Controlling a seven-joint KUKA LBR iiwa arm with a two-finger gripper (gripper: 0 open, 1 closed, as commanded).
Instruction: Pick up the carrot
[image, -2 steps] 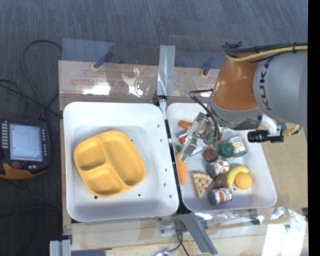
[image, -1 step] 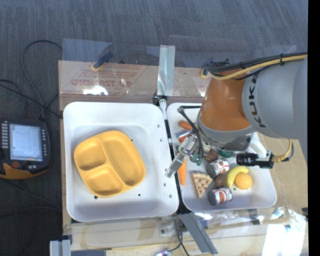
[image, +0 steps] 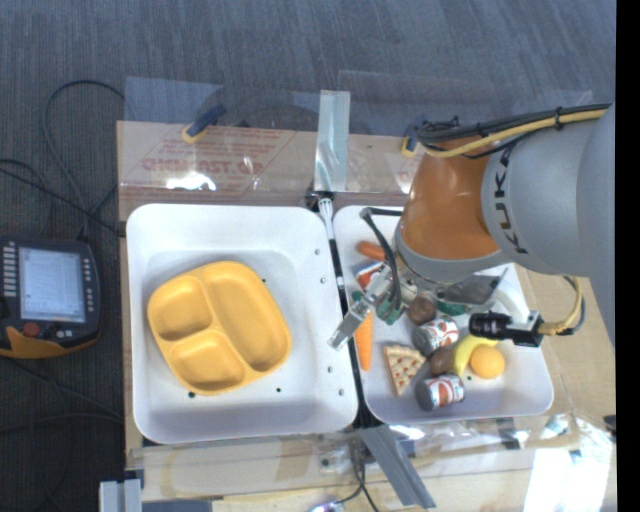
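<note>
I see the carrot (image: 365, 342) lying in the right bin (image: 530, 395) against its left wall, long axis running roughly top to bottom. The gripper (image: 362, 312) sits at its upper end; whether it's clenched or released, I cannot tell. The left bin (image: 145, 240) holds a yellow tray (image: 218, 325). Grey carpet (image: 300, 40) surrounds the bench.

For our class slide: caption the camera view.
KUKA arm's gripper poised over carrot in right bin; yellow tray left.
</note>
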